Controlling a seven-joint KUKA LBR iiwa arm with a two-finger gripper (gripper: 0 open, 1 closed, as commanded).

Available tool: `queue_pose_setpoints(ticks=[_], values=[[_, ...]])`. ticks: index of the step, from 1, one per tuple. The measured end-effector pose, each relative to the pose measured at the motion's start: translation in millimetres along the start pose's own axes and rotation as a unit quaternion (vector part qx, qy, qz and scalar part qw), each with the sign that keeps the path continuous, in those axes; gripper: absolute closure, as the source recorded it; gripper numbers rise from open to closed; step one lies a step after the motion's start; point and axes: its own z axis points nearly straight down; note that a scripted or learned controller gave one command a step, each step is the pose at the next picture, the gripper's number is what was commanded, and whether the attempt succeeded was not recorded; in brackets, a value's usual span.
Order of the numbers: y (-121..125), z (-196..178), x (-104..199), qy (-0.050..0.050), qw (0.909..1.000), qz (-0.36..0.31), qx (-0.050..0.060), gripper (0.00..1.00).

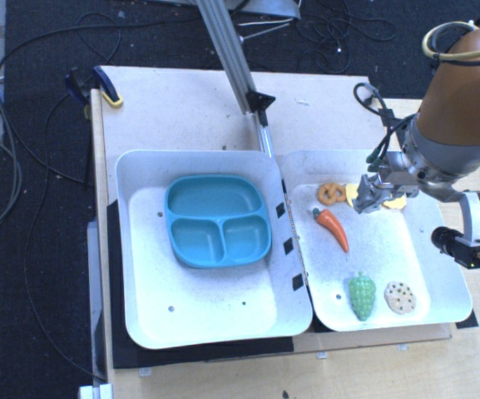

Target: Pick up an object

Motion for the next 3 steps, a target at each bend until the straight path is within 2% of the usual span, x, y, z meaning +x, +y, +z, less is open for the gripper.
queue_pose_setpoints(ticks=[1,2,3], values=[[28,15,54,0.0,1.0,0.0,0.0,1.0],[43,15,99,0.0,1.0,0.0,0.0,1.0],[75,22,151,0.0,1.0,0.0,0.0,1.0]])
